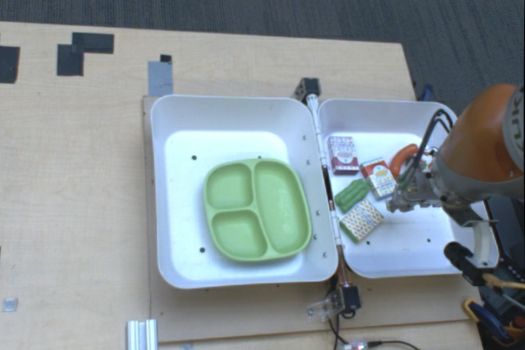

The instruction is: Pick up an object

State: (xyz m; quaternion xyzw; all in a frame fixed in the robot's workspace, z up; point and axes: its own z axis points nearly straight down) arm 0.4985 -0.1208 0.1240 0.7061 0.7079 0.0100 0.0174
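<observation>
Clustered in the right bin (426, 254): maroon packet (343, 154) flat near the top, red-and-white carton (379, 177) tilted, green block (351, 194) lying diagonal, speckled box (362, 219) below it, orange piece (404, 156) partly hidden.

Fixed overhead view, slanted down

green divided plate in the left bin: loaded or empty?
Empty. The green divided plate lies flat in the left bin, and all three of its compartments show bare green surface with no items in them.
</observation>
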